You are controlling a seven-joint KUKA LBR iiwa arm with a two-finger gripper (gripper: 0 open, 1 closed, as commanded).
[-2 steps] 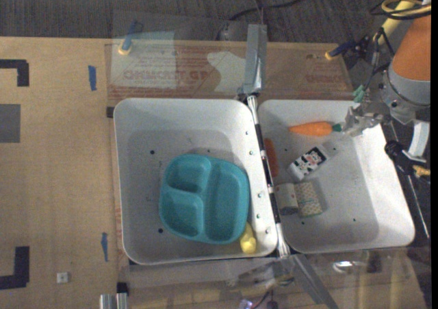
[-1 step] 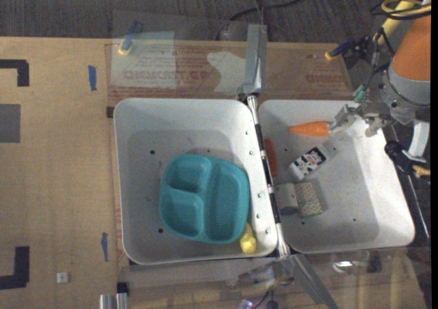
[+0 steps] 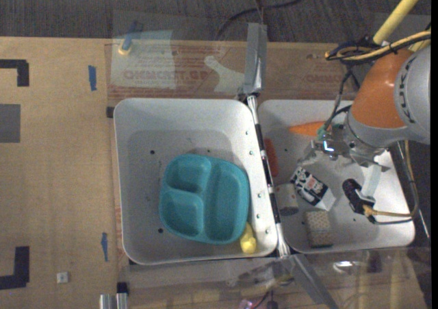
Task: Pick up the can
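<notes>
The can (image 3: 286,199) is a small grey cylinder in the right bin (image 3: 397,232), close to that bin's left wall. My gripper (image 3: 319,162) hangs from the grey and orange arm over the middle of the right bin, up and to the right of the can and apart from it. A black and white packet (image 3: 310,186) lies just below the gripper, between it and the can.
A tan block (image 3: 317,227) lies near the right bin's front edge. An orange piece (image 3: 306,129) sits at its back, and a thin red-orange stick (image 3: 270,153) runs along its left wall. The left bin (image 3: 137,164) holds a teal divided plate (image 3: 204,198) and a small yellow thing (image 3: 248,240).
</notes>
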